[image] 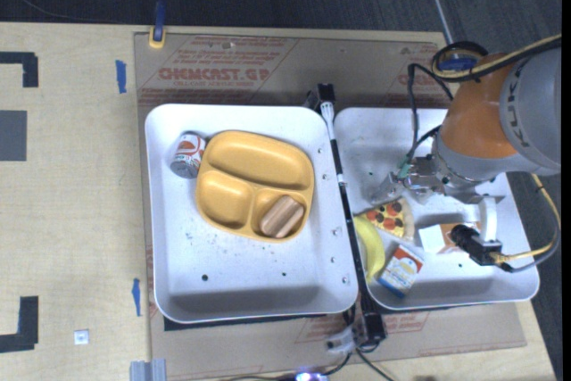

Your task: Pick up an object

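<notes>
My gripper is low in the right bin, near that bin's middle left, under the grey arm with its orange band. Just below it lies a pizza slice toy. A yellow banana lies along the bin's left wall, and a small juice carton sits at its lower end. A white and orange card rests to the right of the pizza slice.
The left bin holds a yellow divided tray with a sausage in its lower right compartment. A drink can lies by the tray's left edge. Cables run across the right bin's far and right sides.
</notes>
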`<state>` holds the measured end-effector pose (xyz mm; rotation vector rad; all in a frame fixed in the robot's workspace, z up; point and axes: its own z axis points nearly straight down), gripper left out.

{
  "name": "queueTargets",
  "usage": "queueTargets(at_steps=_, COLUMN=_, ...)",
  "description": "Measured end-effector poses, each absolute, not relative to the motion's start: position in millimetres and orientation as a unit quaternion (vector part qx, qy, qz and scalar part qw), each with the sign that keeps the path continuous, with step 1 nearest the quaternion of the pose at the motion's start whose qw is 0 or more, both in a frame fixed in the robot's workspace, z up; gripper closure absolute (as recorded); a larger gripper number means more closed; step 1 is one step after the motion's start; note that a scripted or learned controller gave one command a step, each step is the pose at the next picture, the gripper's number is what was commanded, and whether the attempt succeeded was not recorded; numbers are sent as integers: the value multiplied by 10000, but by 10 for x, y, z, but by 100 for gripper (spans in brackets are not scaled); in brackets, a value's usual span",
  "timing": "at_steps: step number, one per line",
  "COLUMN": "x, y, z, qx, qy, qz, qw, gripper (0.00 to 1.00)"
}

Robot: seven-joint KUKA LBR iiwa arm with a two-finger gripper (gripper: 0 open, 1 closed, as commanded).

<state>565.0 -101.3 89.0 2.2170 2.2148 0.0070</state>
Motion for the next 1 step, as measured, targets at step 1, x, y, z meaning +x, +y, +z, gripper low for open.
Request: queueTargets(at_steps=1, x=5206, y=-1125, z=891, qx=7071, qy=7071, qz=37, qw=60, gripper=0)
